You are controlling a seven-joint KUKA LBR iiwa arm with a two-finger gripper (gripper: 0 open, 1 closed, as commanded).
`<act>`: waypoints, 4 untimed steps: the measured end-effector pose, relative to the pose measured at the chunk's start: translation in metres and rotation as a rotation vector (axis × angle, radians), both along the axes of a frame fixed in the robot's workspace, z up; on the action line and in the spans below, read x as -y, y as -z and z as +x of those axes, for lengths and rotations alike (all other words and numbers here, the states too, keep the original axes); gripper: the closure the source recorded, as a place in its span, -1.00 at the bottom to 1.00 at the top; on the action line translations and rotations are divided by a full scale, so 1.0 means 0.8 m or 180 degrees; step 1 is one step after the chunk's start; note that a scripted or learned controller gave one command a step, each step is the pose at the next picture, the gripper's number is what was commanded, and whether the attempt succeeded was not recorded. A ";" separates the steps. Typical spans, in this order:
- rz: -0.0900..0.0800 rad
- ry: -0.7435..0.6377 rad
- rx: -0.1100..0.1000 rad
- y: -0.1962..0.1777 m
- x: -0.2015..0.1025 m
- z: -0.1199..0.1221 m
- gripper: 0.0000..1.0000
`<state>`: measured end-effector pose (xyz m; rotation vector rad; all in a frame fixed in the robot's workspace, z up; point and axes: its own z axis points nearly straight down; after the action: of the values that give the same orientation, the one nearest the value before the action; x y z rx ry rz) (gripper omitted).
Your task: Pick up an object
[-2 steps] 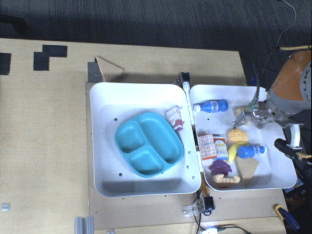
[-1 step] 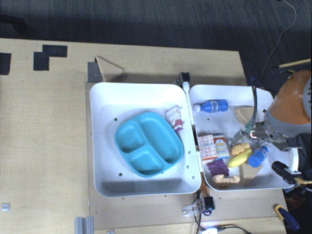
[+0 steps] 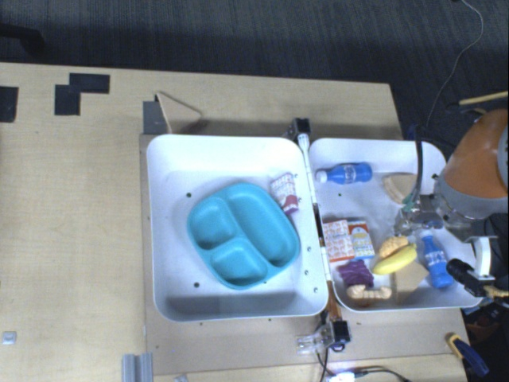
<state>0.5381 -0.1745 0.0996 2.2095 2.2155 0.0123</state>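
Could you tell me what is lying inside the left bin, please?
The left bin holds a blue divided tray and, beside the tray's upper right edge, a small red and white packet. Anything beneath the tray is covered by it.

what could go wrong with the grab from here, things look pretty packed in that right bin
1. Crowding: the claw sits low in the right bin beside the banana, the small blue bottle and the printed packet, so closing could pinch two things or nudge one aside.
2. The banana is curved and smooth; it may slip out.
3. Items lie near the bin's front wall, which could block the approach.
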 end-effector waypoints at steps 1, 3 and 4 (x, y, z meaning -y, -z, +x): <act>0.0012 -0.0010 -0.0026 -0.150 -0.095 0.069 1.00; 0.0008 -0.0007 -0.0034 -0.168 -0.044 0.130 -1.00; 0.0005 -0.0006 -0.0013 -0.001 -0.032 0.113 -1.00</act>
<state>0.6288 -0.1487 0.1005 2.2101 2.2206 0.0093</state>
